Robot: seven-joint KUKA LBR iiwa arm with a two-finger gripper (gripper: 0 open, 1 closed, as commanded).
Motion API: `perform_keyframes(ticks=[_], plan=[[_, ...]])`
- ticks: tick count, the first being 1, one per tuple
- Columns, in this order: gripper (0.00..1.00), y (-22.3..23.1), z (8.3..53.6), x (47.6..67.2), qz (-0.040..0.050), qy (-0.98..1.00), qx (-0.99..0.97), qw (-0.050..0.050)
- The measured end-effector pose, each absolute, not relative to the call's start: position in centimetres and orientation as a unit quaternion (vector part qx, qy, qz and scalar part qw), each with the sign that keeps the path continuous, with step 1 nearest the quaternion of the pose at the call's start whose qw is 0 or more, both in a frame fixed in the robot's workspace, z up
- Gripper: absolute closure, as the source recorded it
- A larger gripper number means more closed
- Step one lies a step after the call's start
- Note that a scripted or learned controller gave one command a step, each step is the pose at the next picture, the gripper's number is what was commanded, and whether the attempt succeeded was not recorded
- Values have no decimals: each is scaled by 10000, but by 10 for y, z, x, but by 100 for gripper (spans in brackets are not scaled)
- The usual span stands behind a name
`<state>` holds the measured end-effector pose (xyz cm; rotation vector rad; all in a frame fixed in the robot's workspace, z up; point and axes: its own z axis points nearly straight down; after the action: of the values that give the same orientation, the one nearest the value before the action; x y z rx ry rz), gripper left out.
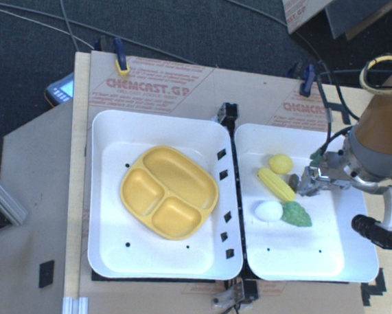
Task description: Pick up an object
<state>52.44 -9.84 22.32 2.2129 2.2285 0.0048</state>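
The gripper hangs low in the right bin; its finger state cannot be told; corn cob just left, green toy below, white egg, lemon near.

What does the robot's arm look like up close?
The robot arm is a fat round tube, orange-brown on top and grey lower down. Black cables curl around it, with a yellow loop at the top. Its small silvery metal gripper sticks out at the end.
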Motion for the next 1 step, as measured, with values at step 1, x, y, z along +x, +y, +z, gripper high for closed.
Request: perform_keyframes(ticks=[1], plan=[[100, -46, 216, 557, 16, 7096, 7046, -1]])
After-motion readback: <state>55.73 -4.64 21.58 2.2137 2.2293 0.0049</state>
